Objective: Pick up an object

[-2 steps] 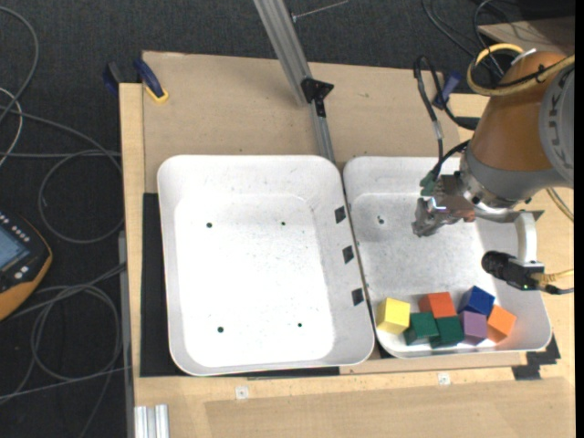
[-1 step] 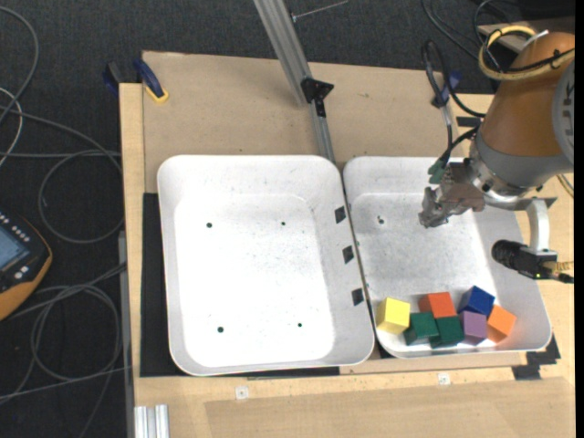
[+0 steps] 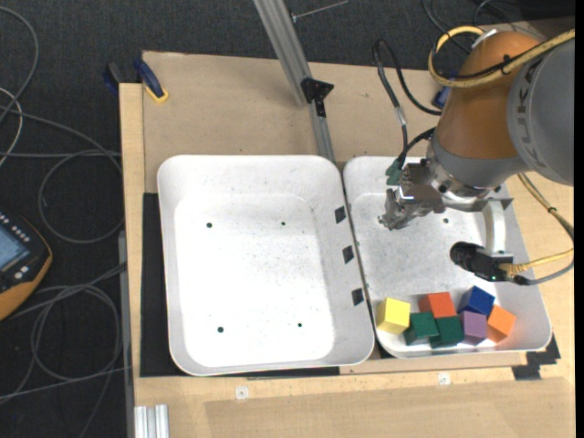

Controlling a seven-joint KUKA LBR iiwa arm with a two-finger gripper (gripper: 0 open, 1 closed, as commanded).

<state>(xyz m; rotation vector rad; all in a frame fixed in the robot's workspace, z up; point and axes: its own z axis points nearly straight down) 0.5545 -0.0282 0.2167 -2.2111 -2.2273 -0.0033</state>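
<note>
Several small coloured blocks lie bunched along the near edge of the right bin (image 3: pixel 383 263): a yellow block (image 3: pixel 395 314), two green blocks (image 3: pixel 435 328), a red block (image 3: pixel 441 304), a blue block (image 3: pixel 479 298), a purple block (image 3: pixel 474 325) and an orange block (image 3: pixel 501 320). My gripper (image 3: pixel 396 215) hangs over the far part of the right bin, well behind the blocks. Nothing shows between its fingers.
The left bin (image 3: pixel 246 263) sits beside the right one, with black clips (image 3: pixel 348 254) along the shared rim. A slanted metal pole (image 3: pixel 292 53) rises behind the bins. Cables lie on the dark floor at left, near a yellow device (image 3: pixel 16 258).
</note>
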